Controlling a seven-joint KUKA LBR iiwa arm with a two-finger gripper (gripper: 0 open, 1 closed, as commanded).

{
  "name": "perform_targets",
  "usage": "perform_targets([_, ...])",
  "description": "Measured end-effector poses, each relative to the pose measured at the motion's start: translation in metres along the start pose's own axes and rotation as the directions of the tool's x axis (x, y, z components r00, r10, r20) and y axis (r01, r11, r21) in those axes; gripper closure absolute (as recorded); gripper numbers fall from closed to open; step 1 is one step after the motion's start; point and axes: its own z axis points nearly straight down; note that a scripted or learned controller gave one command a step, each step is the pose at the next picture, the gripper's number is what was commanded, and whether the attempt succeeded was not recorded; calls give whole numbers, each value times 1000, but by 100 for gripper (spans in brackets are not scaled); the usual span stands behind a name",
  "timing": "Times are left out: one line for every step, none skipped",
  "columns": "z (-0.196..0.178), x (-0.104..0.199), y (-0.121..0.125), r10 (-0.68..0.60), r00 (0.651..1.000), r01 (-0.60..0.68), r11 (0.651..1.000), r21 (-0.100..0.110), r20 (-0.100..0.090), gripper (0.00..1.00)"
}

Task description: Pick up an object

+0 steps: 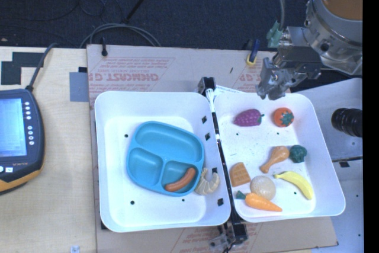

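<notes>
A single fixed camera looks down on the bench from above, tilted rather than straight overhead, so the far edge of the scene sits at the top and the near edge at the bottom. It stands far enough back to take in both white bins whole: the left bin (112, 127) and the right bin (323, 145) lie side by side across the middle. Beyond them the view reaches a dark floor with loose cables (118, 3) (the farthest ground it covers). At the left edge a handheld control pendant (18, 133) is cut off by the border. The arm (337, 15) enters from the upper right, cropped by the border.
</notes>
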Motion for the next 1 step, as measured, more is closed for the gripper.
perform_targets([15,37,0,1,1000,-1,1000,6,1,100])
